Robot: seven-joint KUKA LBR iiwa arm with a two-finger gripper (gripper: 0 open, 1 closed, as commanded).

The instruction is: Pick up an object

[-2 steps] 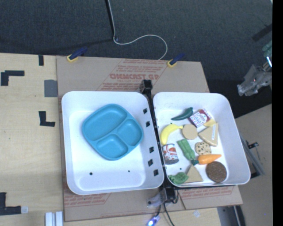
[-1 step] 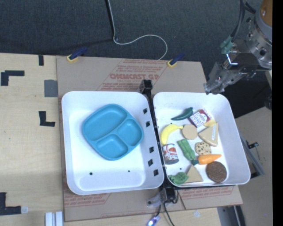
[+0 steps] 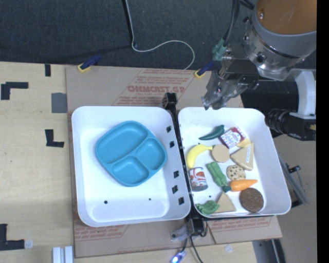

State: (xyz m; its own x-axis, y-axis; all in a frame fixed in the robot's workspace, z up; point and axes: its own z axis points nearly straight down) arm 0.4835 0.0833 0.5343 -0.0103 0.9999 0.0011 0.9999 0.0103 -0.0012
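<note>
Camera view: gripper (image 3: 216, 98) hangs above the far rim of the right bin (image 3: 272, 154), near its far-left corner, nothing between the fingers; open or shut, cannot tell. Arm's orange band (image 3: 285, 15) at top right. Right bin holds the toy food, all untouched: green pepper (image 3: 212, 133) nearest the gripper, red packet (image 3: 231, 136) beside it, banana (image 3: 198, 152), small can (image 3: 198, 178), cucumber (image 3: 217, 173), cookie (image 3: 235, 171), carrot (image 3: 242, 184), brown disc (image 3: 252, 199), green leaf (image 3: 207, 207) at the near-left corner. Left bin (image 3: 87, 169) holds a blue divided tray (image 3: 130, 152). Both bins sit on cardboard (image 3: 149, 87).
</note>
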